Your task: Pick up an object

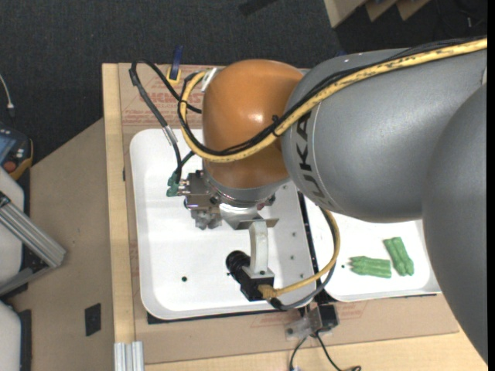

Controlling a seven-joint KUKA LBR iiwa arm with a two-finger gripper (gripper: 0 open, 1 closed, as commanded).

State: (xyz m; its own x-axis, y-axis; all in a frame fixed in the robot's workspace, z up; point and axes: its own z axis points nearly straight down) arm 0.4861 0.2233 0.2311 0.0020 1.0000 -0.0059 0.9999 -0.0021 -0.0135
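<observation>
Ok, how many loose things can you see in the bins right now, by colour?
Green: 2, the sideways green piece and the slanted green piece, both in the right bin.
Total: 2 in view; the arm covers much of the left bin.

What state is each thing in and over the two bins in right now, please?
arm: reaching across the left bin.
gripper: low over the left bin, largely hidden under the wrist; whether it holds anything cannot be told.
level green piece: lying flat in the right bin, free.
slanted green piece: lying flat close beside it, free.
</observation>
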